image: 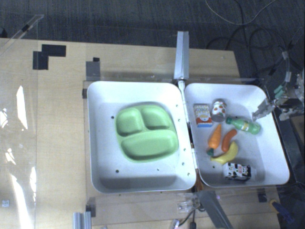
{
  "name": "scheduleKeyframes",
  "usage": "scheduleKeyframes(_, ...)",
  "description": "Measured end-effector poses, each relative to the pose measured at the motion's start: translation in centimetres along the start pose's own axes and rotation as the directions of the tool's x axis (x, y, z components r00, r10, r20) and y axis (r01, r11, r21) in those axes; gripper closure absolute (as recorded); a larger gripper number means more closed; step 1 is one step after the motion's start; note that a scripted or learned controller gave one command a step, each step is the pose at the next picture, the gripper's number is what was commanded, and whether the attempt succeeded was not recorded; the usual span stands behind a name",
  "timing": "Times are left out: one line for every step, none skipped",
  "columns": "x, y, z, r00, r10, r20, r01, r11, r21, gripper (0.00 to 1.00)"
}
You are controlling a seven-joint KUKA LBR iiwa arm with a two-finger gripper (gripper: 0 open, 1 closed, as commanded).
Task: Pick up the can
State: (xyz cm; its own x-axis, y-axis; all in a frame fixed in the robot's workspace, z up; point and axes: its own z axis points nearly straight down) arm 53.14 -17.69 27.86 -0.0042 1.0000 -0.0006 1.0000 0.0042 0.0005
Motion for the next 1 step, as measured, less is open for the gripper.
scheduleKeyframes(5.03,5.66,6.20,0.999,-0.034,-0.001,0.034,0.999,0.000,0.00)
